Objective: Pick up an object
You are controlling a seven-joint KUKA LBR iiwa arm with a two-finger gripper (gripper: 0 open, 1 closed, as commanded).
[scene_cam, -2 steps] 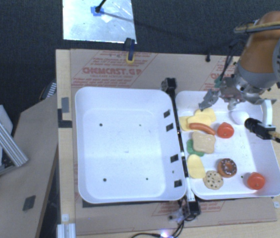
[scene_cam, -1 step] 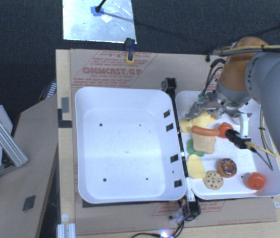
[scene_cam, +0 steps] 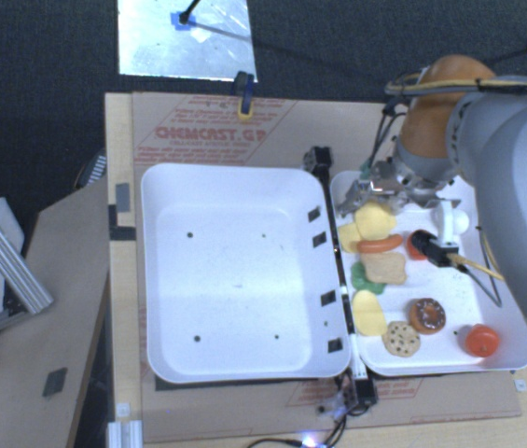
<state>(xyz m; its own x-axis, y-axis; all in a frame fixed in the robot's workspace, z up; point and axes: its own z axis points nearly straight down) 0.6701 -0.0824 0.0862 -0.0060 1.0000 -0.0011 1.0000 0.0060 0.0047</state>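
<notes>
Bench (scene_cam: 118,278) is carrying a brown cardboard sheet (scene_cam: 216,129) with red lettering. Two white bins are sitting on the sheet, touching side by side: left bin (scene_cam: 235,269), right bin (scene_cam: 506,329). A yellow-and-blue clamp (scene_cam: 243,96) is gripping the sheet's far edge.

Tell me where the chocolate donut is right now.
The chocolate donut lies in the right bin, toward its near edge, between the cookie on its left and the orange-red ball on its right.

Doughnut (scene_cam: 427,315), biscuit (scene_cam: 400,340) and other toy foods in right bin (scene_cam: 506,357), beside left bin (scene_cam: 165,250).
</notes>
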